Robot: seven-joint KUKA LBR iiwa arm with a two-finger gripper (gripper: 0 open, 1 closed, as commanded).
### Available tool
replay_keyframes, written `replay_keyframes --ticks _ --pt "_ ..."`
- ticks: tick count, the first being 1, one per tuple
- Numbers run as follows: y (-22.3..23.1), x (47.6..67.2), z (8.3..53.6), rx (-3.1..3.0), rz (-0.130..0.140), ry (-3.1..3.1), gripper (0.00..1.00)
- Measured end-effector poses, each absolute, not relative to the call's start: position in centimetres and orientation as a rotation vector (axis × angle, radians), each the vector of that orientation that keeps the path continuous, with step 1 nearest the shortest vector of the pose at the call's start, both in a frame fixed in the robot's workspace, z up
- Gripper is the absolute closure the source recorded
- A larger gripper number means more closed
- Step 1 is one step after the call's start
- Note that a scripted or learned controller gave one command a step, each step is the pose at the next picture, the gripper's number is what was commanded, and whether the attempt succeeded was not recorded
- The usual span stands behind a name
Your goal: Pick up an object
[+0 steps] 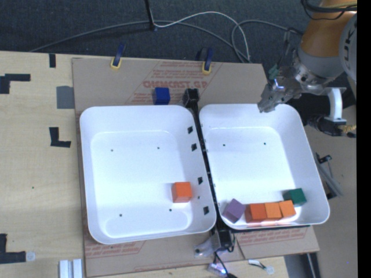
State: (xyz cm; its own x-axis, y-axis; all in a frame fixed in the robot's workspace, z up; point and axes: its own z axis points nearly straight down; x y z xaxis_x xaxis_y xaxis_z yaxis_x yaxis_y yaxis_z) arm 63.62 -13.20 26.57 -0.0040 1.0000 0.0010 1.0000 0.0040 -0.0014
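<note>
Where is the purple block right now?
The purple block lies in the right bin, at its near-left corner, next to a row of orange blocks along the near wall.

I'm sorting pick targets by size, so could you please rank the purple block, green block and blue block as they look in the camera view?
1. purple block
2. green block and blue block: about alike, and the blue one lies farther off, so I won't rank them.
</note>
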Motion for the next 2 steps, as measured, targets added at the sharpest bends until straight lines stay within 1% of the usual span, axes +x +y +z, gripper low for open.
replay_keyframes --ticks 1,2 --pt "-8.7 62.3 26.7 -2.217 -0.001 -2.225 1.0" --pt "-3.1 60.6 26.0 -2.216 -0.001 -2.225 1.0"
